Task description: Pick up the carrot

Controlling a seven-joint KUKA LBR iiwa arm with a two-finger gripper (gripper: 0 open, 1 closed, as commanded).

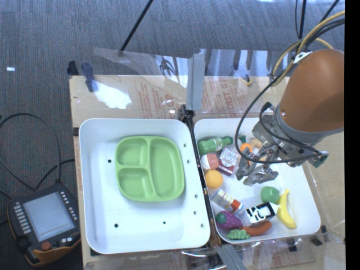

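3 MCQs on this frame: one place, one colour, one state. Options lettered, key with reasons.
1. Where is the green tray?
A. left bin
B. right bin
C. on the bench outside the bins

2. What colour is the banana?
A. red
B. yellow
C. purple

3. How is the gripper placed?
A. over the left bin
B. over the right bin, by the carrot
C. off the bench

Key: 1 A, the tray lies flat in the left bin. 2 B, it is yellow, near the right bin's front corner. 3 B, the gripper hangs over the right bin's toys, just right of the carrot.
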